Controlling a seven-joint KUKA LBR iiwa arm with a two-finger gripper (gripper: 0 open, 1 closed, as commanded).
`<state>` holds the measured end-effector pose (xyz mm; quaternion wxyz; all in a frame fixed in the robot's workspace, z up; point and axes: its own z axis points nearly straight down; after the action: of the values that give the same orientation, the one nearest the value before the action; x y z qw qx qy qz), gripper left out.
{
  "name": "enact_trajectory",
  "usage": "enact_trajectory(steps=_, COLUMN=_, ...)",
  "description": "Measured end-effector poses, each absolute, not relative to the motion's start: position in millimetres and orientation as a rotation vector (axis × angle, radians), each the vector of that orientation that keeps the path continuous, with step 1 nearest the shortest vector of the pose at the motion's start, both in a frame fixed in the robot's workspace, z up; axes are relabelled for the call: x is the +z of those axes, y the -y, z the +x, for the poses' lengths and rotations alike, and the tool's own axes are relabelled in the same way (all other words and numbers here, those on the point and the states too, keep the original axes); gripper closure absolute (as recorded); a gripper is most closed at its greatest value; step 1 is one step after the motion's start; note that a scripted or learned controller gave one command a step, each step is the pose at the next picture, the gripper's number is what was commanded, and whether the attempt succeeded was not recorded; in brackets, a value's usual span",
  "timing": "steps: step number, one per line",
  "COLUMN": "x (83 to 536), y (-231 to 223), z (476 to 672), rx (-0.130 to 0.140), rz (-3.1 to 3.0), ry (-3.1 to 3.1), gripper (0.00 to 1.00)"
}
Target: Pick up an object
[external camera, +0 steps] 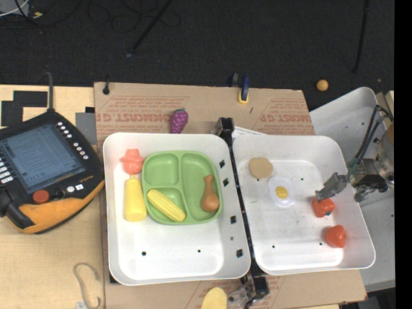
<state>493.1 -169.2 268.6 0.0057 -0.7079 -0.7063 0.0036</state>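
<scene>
The gripper (329, 188) reaches in from the right at the right bin's (302, 262) far side, its grey finger slanting down-left toward a red toy (323, 206) that lies just under its tip. Whether the fingers are apart or together cannot be told, and nothing is seen clamped between them. The arm's wrist and cables sit beyond the bin's right rim.

Red toy: near the right side of the right bin, touching or just under the gripper tip; it is roundish, with no clear long axis. A second red toy (335, 236) lies near it, toward the front rim. A fried egg (282, 192) sits mid-bin, and a tan disc (261, 168) lies just behind it.

The left bin (167, 262) holds a green divided plate (180, 169). On the plate, a corn cob (166, 205) lies aslant in the front-left compartment, and a drumstick (209, 195) stands in the right compartment, its long axis running front to back, thin end away. Beside the plate's left edge are a yellow bottle (134, 199) and, behind it, a pink toy (131, 161).

Outside the bins, a purple grape bunch (179, 120) rests on the cardboard (148, 108), a tablet pendant (42, 166) lies at left, and a yellow toy (214, 298) sits at the front edge.
</scene>
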Motion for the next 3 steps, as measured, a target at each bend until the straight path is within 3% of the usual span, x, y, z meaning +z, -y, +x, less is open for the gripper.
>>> enact_trajectory(steps=1, x=275, y=170, z=494.9, rx=0.002, rz=-2.22, ry=2.22, gripper=0.0)
enact_trajectory(steps=3, x=148, y=165, z=498.3, rx=0.005, rz=-2.215, ry=2.218, gripper=0.0)
